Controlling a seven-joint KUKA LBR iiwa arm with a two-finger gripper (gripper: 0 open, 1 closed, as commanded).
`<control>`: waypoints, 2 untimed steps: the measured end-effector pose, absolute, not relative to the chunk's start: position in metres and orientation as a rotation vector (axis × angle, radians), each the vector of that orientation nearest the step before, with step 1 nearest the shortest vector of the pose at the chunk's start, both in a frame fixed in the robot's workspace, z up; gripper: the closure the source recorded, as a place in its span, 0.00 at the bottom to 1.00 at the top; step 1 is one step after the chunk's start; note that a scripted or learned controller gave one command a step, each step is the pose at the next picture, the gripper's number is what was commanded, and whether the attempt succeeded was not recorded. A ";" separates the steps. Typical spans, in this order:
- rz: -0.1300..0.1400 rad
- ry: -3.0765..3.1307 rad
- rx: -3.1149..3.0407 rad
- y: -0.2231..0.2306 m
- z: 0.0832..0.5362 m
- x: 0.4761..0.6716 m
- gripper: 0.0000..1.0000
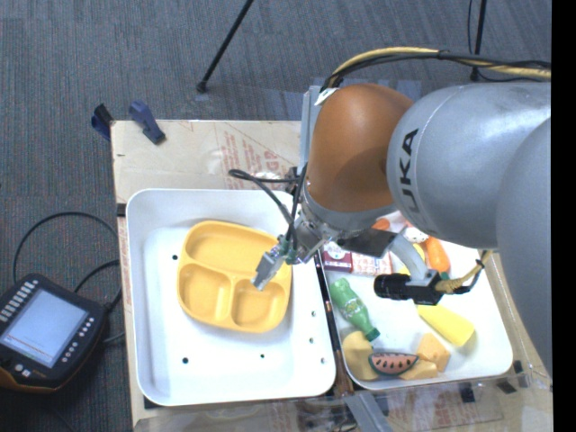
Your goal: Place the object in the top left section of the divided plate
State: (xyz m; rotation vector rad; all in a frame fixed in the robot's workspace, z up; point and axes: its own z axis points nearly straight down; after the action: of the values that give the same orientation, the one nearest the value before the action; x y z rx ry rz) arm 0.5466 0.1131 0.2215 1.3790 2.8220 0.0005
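A yellow divided plate (209,288) lies in the left white bin (157,349), with one long section at its upper left and two smaller ones below. My gripper (267,273) hangs over the right part of the plate, near the ridge between the upper section and the lower right one. The grey and orange arm covers the plate's right rim. I see no object between the gripper and the plate, and none lying in the plate's visible sections.
The right bin (490,354) holds a green bottle (351,306), a watermelon slice (393,364), a yellow wedge (445,325), an orange carrot-like piece (436,254) and a red and white box (356,262). A teach pendant (40,331) lies on the floor at left.
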 end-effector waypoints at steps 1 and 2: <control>-0.009 2.718 1.586 0.017 0.185 0.513 0.00; -0.004 2.718 1.588 0.084 0.186 0.474 0.00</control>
State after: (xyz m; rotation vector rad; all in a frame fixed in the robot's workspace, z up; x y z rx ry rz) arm 0.4742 0.0836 0.1856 1.5876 2.7177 -0.0043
